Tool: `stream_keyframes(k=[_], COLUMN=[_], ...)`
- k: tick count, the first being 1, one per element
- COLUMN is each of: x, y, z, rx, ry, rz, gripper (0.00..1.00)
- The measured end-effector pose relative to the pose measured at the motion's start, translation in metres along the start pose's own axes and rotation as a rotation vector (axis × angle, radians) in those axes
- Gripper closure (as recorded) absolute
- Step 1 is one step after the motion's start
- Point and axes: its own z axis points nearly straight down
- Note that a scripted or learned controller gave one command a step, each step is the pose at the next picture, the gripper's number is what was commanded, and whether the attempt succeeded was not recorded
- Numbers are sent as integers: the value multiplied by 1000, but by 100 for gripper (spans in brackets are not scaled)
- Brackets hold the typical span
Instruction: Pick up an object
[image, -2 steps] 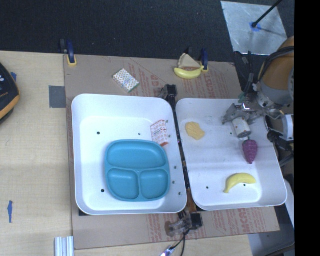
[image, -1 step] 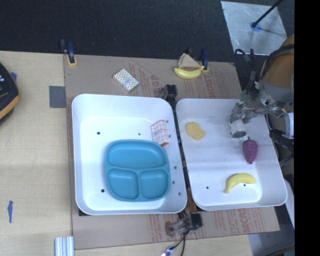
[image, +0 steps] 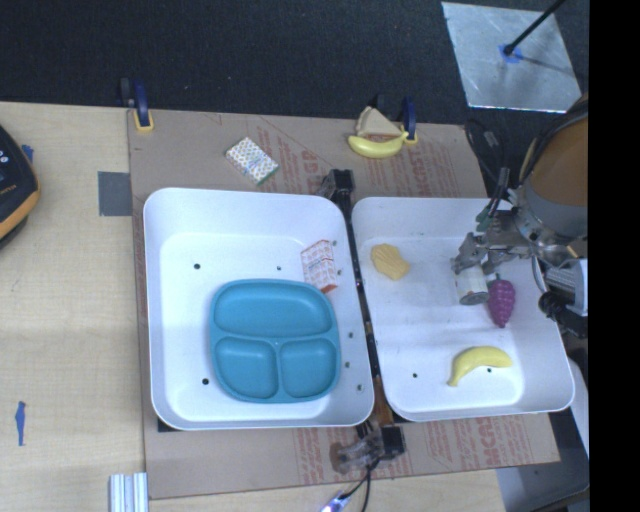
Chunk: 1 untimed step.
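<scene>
**Camera view: gripper low over the right bin**

Gripper (image: 472, 284) sits just beside the purple grape bunch (image: 501, 301) — whether it is spread, I cannot tell. Likely light, stiff plastic, bumpy — pinch across its narrow middle.

A yellow toy banana (image: 479, 363), purple grape bunch (image: 501, 301) and pale yellow piece (image: 390, 262) lie apart in the right bin (image: 420, 395).

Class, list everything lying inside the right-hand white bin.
Inside the right bin: a yellow banana, purple grapes and a pale yellow piece. The end effector covers whatever lies beneath it.
</scene>
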Motion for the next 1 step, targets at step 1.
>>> stream_keyframes(k=[1], x=[41], y=[10], z=[-28], rx=[-1], ry=[0], rz=[-1], gripper=[100])
